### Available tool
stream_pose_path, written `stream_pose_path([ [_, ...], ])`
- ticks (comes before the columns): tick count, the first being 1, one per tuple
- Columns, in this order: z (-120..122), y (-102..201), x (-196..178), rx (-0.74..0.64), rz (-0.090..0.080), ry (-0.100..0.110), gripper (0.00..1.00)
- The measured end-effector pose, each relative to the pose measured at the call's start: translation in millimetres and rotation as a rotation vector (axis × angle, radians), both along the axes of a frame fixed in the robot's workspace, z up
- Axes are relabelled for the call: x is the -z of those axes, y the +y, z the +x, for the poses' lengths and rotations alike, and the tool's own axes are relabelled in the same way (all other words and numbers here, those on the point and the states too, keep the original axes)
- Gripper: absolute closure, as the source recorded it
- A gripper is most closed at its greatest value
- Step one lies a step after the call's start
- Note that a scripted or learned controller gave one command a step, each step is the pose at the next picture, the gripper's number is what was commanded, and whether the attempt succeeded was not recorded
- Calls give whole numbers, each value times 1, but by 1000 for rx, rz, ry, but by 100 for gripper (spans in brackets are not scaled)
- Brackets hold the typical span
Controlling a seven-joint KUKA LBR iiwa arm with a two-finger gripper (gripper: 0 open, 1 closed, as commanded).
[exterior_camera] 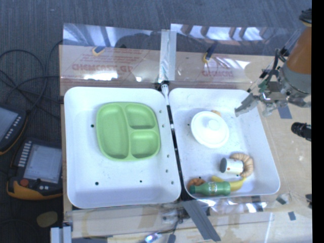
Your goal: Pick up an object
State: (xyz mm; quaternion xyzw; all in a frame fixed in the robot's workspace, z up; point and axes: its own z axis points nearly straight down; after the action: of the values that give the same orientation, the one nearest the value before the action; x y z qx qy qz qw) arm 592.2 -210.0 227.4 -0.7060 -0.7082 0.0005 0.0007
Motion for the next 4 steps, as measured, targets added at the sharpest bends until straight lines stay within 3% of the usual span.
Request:
stream_pose_path([
  [1, -63, -12, 91, -91, 3, 2, 0],
  [2, -104, 20, 137, -179, -9, -16, 0],
  [3, -103, 21, 128, -180, -7, -18, 100],
  [4, -84, 89, 10, -141, -1, 0, 100],
])
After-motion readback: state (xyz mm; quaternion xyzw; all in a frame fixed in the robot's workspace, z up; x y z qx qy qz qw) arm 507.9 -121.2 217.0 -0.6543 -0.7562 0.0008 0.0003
